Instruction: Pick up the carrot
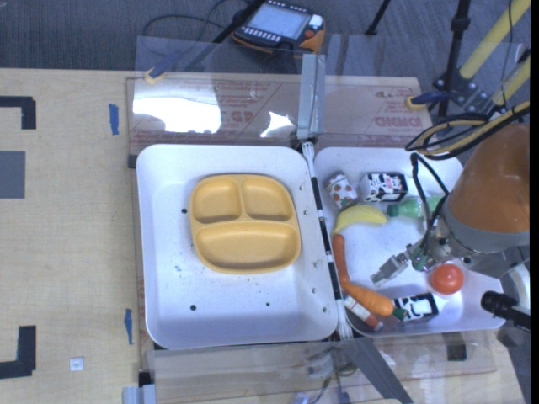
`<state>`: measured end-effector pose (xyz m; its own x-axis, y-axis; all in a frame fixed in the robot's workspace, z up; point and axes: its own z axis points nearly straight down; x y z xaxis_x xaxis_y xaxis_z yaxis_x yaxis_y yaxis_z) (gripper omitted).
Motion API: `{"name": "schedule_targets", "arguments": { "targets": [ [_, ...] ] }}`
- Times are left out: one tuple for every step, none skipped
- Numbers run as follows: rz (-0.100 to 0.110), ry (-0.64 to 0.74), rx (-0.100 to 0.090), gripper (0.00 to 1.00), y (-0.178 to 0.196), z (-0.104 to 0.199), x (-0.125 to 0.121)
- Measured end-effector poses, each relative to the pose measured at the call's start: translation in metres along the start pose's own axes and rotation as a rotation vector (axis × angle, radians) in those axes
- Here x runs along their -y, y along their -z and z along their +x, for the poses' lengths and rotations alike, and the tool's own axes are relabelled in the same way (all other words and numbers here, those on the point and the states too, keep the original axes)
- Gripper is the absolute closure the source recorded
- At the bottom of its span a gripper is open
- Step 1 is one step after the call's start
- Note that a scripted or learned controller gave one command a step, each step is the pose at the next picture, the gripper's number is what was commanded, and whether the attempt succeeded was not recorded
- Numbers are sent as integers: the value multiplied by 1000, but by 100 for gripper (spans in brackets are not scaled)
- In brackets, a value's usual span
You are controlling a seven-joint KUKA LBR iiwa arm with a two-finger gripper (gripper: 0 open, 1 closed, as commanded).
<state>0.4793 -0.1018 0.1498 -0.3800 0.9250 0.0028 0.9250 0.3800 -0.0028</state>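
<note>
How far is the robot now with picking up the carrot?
Nothing looks done yet: the carrot lies on the floor of the right bin, near its front edge, beside a long red sausage-shaped piece. In hand: the arm has reached into that bin, and the hand hangs above and to the right of the carrot, not on it. Left: move over the carrot, grip it and lift.

Two white bins and their clutter

The left bin (160,251) holds a yellow three-compartment plate (245,223). The right bin (370,160) holds a banana (359,218), a red tomato (447,278), a red sausage (339,263), a strawberry-printed cup (341,190) and two small black-and-white cartons (385,186) (416,307). A teach pendant (280,25) lies on the floor beyond the bench.
</note>
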Motion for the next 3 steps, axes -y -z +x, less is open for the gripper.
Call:
{"name": "schedule_targets", "arguments": {
  "targets": [
    [-2,-2,2,100,9,-1,-1],
    [-8,-37,5,100,-63,-4,-1],
    [-8,-536,1,100,-63,1,-9]
  ]
}}
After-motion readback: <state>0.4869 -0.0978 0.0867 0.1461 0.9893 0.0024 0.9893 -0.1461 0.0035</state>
